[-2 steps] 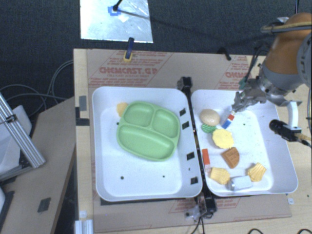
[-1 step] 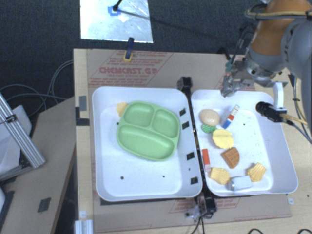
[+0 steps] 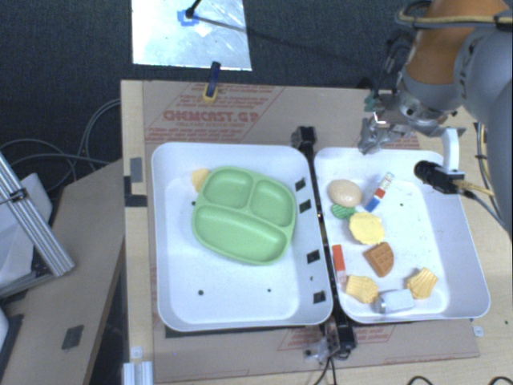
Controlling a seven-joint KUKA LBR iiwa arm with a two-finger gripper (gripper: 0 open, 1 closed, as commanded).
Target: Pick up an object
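arm: your arm (image 3: pixel 449 46) reaches in from the right, its orange band at the top right corner.
gripper: your gripper (image 3: pixel 373 141) hangs over the far edge of the right bin (image 3: pixel 457 239), near that bin's far left corner.
jaws: you cannot tell from this view how they stand; nothing shows between them.
right bin: you have an egg (image 3: pixel 345 192) beside a green piece (image 3: pixel 342 211), a tube (image 3: pixel 379 192), a yellow disc (image 3: pixel 366 228), a brown piece (image 3: pixel 380 258), a red stick (image 3: pixel 338 257), two yellow pieces (image 3: pixel 361 289) and a grey block (image 3: pixel 394 301).
left bin: your left bin (image 3: pixel 232 295) holds a green tray (image 3: pixel 243 214) with a yellow bit (image 3: pixel 199 180) at its far left.
clearance: the gripper stands apart from the egg, the nearest object.
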